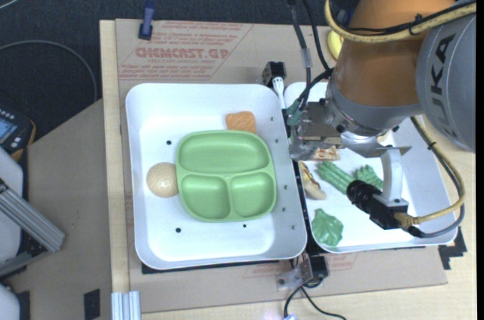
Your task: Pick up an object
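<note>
The arm [393, 46] fills the upper right of the frame and covers much of the right bin [431, 228], hiding the gripper [321, 141] at the bin's left edge, while green items [344, 178] and a small pale object [311, 182] show just below it.

Arm: grey, reaches in from the right, bent steeply downward
Wrist band: orange, bulks large at upper right
Gripper [318, 148]: low beneath the wrist, pointing down
Cabling: black hose loops round the wrist
</note>
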Action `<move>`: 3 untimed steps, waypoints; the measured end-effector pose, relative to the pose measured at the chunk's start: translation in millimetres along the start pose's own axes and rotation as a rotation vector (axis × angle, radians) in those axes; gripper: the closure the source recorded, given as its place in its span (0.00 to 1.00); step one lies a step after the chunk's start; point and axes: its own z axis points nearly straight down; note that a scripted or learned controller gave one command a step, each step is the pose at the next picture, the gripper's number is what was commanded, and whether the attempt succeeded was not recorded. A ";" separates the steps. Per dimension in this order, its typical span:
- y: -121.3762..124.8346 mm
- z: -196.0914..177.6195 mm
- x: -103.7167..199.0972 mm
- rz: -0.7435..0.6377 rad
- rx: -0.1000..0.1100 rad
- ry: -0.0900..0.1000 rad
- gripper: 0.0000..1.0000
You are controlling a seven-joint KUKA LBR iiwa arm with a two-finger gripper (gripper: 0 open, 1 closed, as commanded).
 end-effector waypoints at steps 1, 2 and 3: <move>0.9 -159.8 -40.6 0.003 -0.020 0.002 1.00; -1.4 -63.9 -27.3 0.002 0.012 -0.001 1.00; 0.2 -105.9 4.8 -0.003 -0.004 0.002 1.00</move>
